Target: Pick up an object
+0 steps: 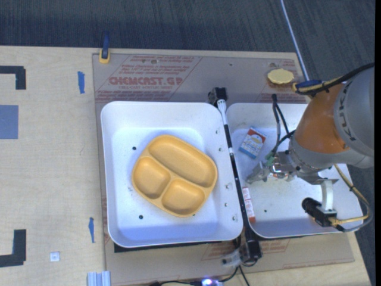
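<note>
A yellow three-compartment plate lies in the middle of the left bin. A small blue, white and red carton rests at the upper left of the right bin. My gripper hangs low over the right bin's left half, just below the carton and apart from it, with nothing visibly held. The grey arm with its orange band comes in from the right above it.
A thin red and white item lies along the left wall of the right bin. A round yellow disc sits on the brown board behind the bins. A black clamp marks the joint between the bins.
</note>
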Tool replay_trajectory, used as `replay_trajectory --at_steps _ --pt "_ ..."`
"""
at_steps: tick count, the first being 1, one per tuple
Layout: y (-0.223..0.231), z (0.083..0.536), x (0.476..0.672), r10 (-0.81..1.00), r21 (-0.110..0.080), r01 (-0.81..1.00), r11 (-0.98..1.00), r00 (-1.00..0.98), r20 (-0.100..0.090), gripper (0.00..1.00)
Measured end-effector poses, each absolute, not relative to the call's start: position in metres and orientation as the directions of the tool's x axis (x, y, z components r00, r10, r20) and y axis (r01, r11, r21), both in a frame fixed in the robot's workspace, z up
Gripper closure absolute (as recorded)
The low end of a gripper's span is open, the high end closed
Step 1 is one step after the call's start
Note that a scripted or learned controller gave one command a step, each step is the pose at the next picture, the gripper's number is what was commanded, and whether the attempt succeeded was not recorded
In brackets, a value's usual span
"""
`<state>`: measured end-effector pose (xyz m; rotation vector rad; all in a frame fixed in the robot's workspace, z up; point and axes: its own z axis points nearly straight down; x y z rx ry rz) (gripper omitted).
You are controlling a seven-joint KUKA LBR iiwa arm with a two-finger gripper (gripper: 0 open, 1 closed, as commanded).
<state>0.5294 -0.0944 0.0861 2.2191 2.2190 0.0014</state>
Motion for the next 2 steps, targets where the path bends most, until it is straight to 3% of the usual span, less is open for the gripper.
replay_trajectory --at_steps 1,2 --pt "-0.098 0.086 0.566 1.0 0.005 1.0 0.001 -0.001 -0.001 0.0" --pt "-0.094 0.086 0.48 1.0 0.001 1.0 -0.001 0.001 0.0 0.0"
